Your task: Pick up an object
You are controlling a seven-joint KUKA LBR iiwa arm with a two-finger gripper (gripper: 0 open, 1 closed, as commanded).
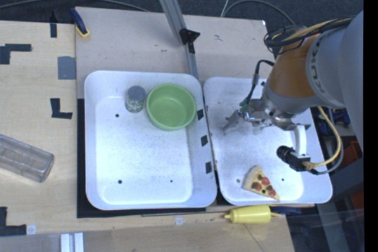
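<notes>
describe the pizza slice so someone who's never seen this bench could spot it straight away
Start at the right-hand white bin, the one the arm reaches over. The pizza slice lies flat near that bin's front edge, apart from the gripper farther back. It is a tan wedge with red spots, unlike the plain yellow bottle just outside the bin.

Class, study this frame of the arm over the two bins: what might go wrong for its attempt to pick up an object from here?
1. The gripper sits over bare floor of the right bin, apart from the pizza slice; closing here would likely grab nothing.
2. The pizza slice lies flat, so the fingers may slide over it.
3. The green bowl and small can stand close together in the left bin; reaching for one might knock the other.
</notes>
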